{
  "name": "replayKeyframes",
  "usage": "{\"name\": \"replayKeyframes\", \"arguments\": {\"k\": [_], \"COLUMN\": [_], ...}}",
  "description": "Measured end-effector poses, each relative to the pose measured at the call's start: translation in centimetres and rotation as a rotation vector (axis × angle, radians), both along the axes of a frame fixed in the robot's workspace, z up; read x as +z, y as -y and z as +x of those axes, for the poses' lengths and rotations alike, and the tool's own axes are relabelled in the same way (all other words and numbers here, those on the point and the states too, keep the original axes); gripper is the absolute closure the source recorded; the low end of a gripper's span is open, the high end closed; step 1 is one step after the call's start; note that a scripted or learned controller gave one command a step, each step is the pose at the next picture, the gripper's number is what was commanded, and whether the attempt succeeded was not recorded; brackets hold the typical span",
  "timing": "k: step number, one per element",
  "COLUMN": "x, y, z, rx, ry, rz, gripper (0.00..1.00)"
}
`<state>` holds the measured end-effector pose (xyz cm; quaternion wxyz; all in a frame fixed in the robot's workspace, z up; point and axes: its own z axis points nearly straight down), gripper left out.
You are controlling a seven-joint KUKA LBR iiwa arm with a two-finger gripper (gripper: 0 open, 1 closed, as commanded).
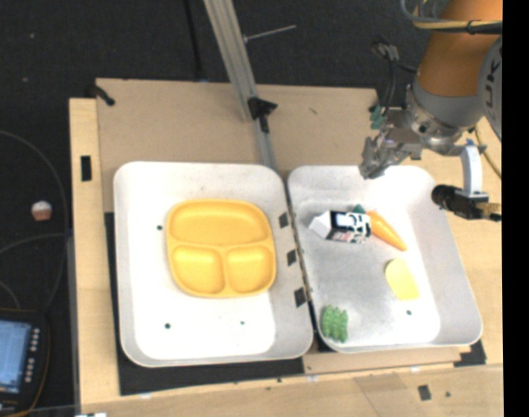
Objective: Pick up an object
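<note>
two white bins sit on the desk (90,233): the left bin (134,320) holds a yellow tray (219,247); the right bin (438,311) has broccoli (334,322), a carton (342,226), a carrot (387,230) and a lemon slice (401,279). the gripper (374,165) hovers at the far rim; whether it is open or closed, i cannot tell. best to centre over one item before descending.

Tan wood table (177,120) on dark speckled floor (38,42). Metal pole (234,55) rises slanted from the table's back edge, with a black clamp (261,109) low on it. Left of the table: thin cables (21,233) on the floor, a small round object (42,209), and a lit screen (10,354) at its front-left corner. Even overhead light.
</note>
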<state>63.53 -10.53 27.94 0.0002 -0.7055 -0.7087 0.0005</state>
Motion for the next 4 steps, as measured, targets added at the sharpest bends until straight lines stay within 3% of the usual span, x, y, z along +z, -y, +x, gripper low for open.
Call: {"name": "replayKeyframes", "arguments": {"k": [4], "x": [-2.5], "y": [-18.8], "z": [-11.7], "rx": [0.004], "ry": [0.001], "rz": [0.003], "gripper": [1.00]}}
